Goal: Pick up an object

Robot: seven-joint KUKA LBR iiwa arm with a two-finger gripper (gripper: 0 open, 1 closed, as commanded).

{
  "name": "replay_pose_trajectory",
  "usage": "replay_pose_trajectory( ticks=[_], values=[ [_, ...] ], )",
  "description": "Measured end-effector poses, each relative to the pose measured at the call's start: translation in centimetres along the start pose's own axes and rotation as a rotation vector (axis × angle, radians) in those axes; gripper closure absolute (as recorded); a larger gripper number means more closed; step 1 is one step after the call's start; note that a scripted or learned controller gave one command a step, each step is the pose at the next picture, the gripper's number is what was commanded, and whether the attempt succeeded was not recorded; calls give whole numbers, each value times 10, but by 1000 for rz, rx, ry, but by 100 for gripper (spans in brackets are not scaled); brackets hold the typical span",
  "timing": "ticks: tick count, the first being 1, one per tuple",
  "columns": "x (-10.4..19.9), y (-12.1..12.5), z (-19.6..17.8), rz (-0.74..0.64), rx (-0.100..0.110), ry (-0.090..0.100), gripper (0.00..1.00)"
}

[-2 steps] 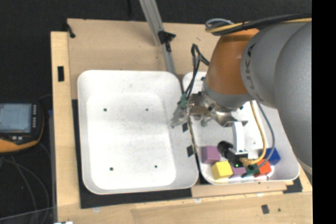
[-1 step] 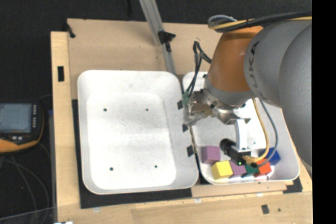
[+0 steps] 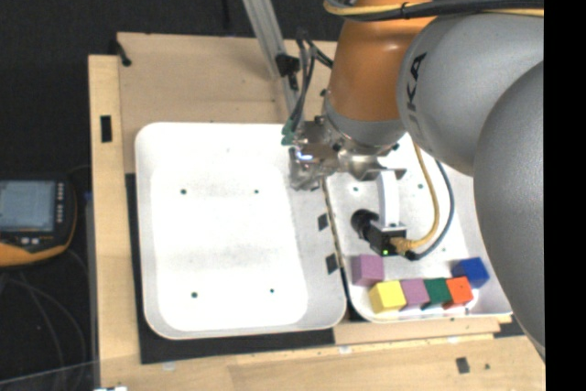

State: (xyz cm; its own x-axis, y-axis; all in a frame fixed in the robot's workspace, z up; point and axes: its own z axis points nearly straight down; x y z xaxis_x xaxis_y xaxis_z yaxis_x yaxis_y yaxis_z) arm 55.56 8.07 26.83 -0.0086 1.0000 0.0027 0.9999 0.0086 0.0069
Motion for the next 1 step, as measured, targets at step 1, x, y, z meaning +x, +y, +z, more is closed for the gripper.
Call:
replay_pose_trajectory(
  ticks=[1],
  values=[
    [-4, -2, 3, 2, 9, -4, 0]
  ],
)
